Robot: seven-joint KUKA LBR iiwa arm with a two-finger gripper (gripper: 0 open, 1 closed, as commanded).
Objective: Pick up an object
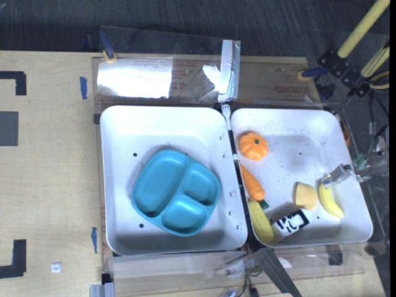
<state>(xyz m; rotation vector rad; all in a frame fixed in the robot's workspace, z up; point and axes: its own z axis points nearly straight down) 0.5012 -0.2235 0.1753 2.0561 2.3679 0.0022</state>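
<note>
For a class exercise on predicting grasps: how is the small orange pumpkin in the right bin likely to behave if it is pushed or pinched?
The pumpkin looks round and squat, so a side push would probably roll or slide it across the smooth right bin. Its curved, glossy-looking sides may slip from a pinch. It lies close to the bin's left wall, which could stop it.

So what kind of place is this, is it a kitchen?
Probably not a kitchen, more likely a robot test bench or lab. Two white bins sit side by side: the left bin holds a blue divided plate, the right bin holds what look like toy foods, such as a small pumpkin and banana.
</note>
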